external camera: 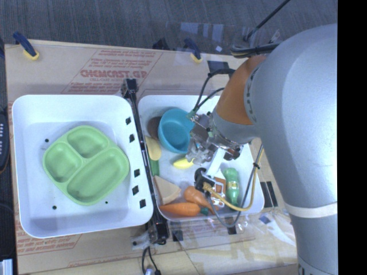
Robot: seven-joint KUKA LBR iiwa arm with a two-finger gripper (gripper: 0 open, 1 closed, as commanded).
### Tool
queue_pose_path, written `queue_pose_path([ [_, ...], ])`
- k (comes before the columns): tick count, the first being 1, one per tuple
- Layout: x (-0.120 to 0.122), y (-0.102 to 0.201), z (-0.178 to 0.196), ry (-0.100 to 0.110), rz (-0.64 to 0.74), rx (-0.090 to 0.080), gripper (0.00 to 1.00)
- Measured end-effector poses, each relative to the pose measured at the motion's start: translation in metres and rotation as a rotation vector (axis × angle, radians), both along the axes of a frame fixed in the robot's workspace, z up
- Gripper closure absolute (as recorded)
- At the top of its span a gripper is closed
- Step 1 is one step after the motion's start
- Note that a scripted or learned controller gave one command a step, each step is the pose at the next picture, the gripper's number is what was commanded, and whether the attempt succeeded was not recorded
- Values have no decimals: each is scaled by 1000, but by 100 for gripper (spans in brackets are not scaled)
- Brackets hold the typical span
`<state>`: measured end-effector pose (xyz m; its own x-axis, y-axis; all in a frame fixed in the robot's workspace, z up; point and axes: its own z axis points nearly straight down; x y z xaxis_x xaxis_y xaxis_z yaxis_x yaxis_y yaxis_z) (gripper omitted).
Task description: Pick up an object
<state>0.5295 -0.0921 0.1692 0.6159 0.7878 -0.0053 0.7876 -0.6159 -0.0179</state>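
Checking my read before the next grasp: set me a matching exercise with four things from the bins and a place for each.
Things:
1. green divided plate
2. blue cup
3. carrot
4. green bottle

Places:
A. right bin's near edge
B. left bin
C. right bin's far part
D. right bin, right of the gripper

Pairs: 1-B, 2-C, 3-A, 4-D

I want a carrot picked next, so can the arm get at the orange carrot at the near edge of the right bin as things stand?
Probably yes. The carrot lies on top at the right bin's near wall with nothing over it, and the end effector hangs in the same bin. The wall beside it could crowd the approach.
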Motion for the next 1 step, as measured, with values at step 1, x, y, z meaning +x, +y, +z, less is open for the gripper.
queue_pose_path([
  [1,-11,7,21,-5,-455,-8,100],
])
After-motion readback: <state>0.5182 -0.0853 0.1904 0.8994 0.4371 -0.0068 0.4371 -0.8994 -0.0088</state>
